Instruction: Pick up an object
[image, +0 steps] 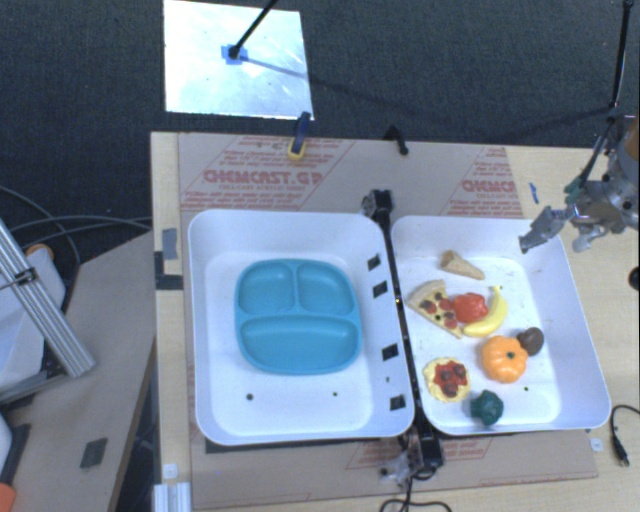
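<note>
Both bins (290, 225) look like smooth white plastic with a faint sheen. The blue tray (298, 315) is matt plastic, evenly coloured. The toy food looks like moulded plastic: the banana (488, 315) and tomato (468, 305) are glossy, the pumpkin (503, 360) smooth with a soft shine, the pizza slice (432, 303) duller. The board (262, 175) under the bins looks like brown printed paper or card, matt. The gripper (560, 228) is dull grey metal. The floor (80, 90) looks like dark rough carpet.
</note>
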